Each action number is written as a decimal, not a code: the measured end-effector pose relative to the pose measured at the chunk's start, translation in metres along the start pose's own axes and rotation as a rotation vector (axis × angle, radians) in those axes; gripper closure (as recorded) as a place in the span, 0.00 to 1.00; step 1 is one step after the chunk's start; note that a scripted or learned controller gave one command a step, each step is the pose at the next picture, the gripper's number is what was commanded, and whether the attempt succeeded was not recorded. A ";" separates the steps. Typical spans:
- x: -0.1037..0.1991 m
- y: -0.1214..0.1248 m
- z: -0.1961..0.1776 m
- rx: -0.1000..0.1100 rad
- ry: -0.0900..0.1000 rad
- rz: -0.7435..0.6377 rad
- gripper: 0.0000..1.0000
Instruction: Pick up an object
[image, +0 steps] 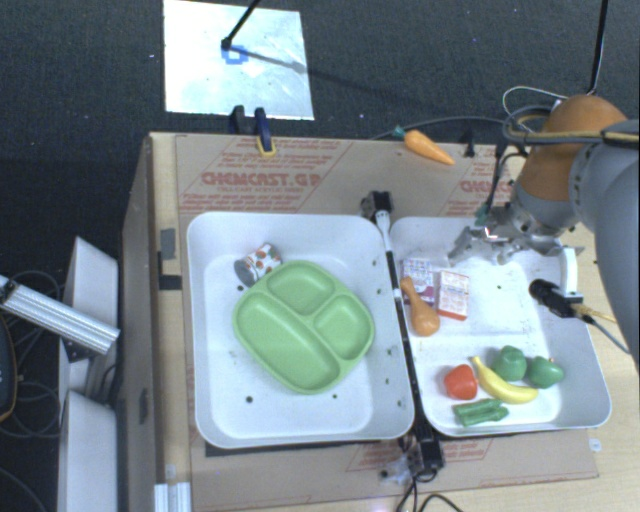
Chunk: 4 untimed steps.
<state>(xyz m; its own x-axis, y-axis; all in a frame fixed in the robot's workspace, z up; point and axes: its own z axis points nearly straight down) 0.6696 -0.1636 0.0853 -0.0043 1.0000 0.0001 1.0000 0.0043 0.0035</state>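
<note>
You see two shallow white bins (290, 235) of smooth, slightly glossy plastic on a desk (300, 165) topped with matt brown printed cardboard. The pale green sectioned plate (303, 325) looks like satin plastic. The yellow banana (505, 384), red tomato (460, 381) and green pepper (511, 363) shine like moulded plastic. The small pink-and-white boxes (452, 294) seem printed card, though your view is soft there.

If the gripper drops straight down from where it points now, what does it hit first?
Probably bare floor of the right bin near its far edge: the gripper hangs apart from the small cartons. Depth is unclear.
</note>
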 end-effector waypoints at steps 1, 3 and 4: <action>0.047 0.000 0.000 0.001 0.000 -0.001 0.00; 0.034 0.000 0.000 0.000 -0.001 0.003 0.00; 0.033 0.001 -0.011 -0.003 -0.001 0.002 1.00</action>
<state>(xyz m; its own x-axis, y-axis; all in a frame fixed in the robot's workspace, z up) 0.6705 -0.1301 0.0967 -0.0028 1.0000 -0.0009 1.0000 0.0028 0.0069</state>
